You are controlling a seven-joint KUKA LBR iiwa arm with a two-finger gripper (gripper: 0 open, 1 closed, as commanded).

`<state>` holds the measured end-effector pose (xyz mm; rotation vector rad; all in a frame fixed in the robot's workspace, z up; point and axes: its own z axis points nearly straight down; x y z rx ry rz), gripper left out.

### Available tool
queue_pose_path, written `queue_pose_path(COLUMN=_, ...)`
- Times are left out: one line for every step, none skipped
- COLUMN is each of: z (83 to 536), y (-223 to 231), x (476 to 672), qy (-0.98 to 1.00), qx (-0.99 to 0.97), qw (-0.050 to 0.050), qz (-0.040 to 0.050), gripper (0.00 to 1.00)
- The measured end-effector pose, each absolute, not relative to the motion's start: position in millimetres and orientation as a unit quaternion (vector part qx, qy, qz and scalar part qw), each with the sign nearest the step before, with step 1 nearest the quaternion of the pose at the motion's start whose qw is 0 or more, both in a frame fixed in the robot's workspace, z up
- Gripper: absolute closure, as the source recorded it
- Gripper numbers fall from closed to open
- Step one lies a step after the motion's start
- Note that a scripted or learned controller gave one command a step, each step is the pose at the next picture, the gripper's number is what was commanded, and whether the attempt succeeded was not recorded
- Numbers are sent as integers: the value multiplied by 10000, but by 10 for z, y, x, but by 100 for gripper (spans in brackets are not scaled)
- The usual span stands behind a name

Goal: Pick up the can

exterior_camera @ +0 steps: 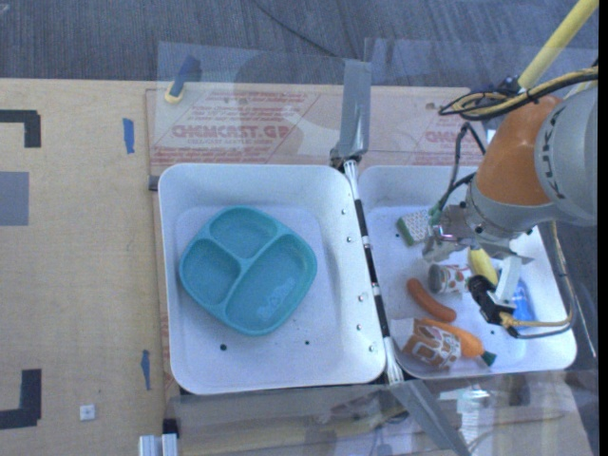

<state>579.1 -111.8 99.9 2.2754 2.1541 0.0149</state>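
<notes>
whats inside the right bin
In the right bin lie a small can beneath the hand, a hot dog, a carrot, a printed carton and a green sponge. The arm covers the bin's far right part.

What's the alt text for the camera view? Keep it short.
The grey and orange arm hangs over the right bin, its pincer just above the can among a sausage and carrot. The left bin holds a teal divided plate.
</notes>
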Motion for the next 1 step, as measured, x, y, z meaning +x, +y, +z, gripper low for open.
queue_pose_path(z=998, y=-1117, x=5790, qy=6875, qx=7261, qw=40, qz=47, gripper=0)
